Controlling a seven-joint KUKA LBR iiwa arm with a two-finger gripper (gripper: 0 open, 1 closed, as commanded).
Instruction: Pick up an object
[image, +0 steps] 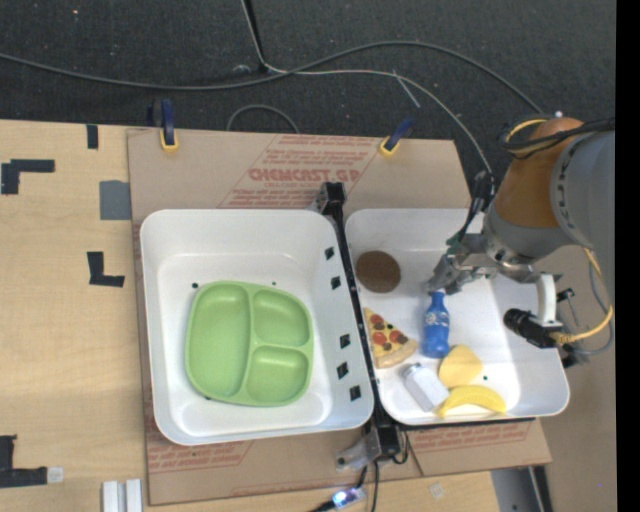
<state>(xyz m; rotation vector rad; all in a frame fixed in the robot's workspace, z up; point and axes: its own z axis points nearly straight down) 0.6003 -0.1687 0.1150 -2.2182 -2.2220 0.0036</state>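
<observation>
Gripper (447, 275) hangs low over the far part of the right bin (520, 398), just above the cap end of a blue bottle (435, 325); whether it is parted or closed cannot be told from this slant, and nothing is seen clamped in it. Behind it the grey arm (585, 190) with its orange band (525, 180) comes in from the right.

Both white bins sit side by side on a cardboard sheet (300, 170) with red print, held at its far edge by two clamps (166, 130) (blue and yellow ones). Under that is a pale wooden bench (60, 330) marked with black tape pieces, and beyond it dark carpet (120, 50) crossed by cables (330, 65).

In the right bin the blue bottle lies near the middle. A brown round disc (378, 270) rests to its far left, a toy pizza slice (388, 340) just left of it, against the dividing wall. Nearer are a small white piece (424, 386), a yellow lump (460, 365) touching the bottle's base, and a banana (472, 402) at the near rim. The left bin (160, 260) holds a green divided plate (249, 343).
</observation>
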